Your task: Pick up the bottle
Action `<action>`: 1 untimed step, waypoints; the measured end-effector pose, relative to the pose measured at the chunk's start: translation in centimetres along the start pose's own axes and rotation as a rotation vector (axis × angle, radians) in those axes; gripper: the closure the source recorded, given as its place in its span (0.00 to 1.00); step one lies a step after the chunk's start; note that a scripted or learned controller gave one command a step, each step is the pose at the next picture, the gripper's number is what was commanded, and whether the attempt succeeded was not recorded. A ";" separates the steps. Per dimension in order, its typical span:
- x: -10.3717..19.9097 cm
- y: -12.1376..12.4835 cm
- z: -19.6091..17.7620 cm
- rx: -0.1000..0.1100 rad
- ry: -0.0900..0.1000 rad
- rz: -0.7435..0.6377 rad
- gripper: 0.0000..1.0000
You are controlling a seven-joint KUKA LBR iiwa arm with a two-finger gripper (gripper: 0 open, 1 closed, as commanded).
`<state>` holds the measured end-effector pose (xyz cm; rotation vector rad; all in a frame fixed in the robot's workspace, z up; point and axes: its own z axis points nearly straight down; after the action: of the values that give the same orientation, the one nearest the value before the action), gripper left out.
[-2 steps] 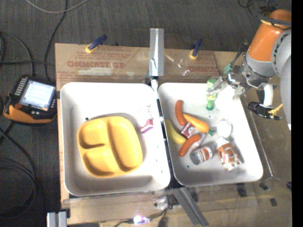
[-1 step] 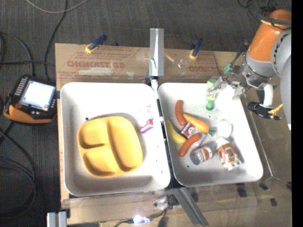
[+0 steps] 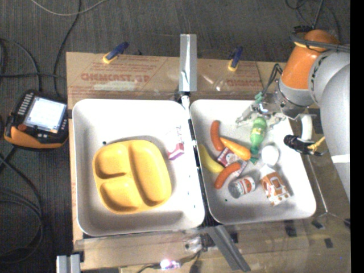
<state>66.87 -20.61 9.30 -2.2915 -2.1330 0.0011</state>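
My arm (image 3: 335, 90) looks like smooth grey plastic or painted metal, with a glossy orange band (image 3: 301, 67). The two bins (image 3: 85, 169) are matt white plastic. The yellow tray (image 3: 133, 175) has a smooth, slightly shiny plastic look. The bottle (image 3: 258, 131) is glossy green plastic with a pale cap. The desk (image 3: 136, 78) shows a flat brown, cardboard-like sheet. The can (image 3: 242, 187) gleams like metal.
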 end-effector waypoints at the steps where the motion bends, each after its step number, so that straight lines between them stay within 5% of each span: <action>1: 0.0 0.0 0.0 0.000 0.000 0.000 0.00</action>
<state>66.88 -20.61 9.30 -2.2914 -2.1331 0.0009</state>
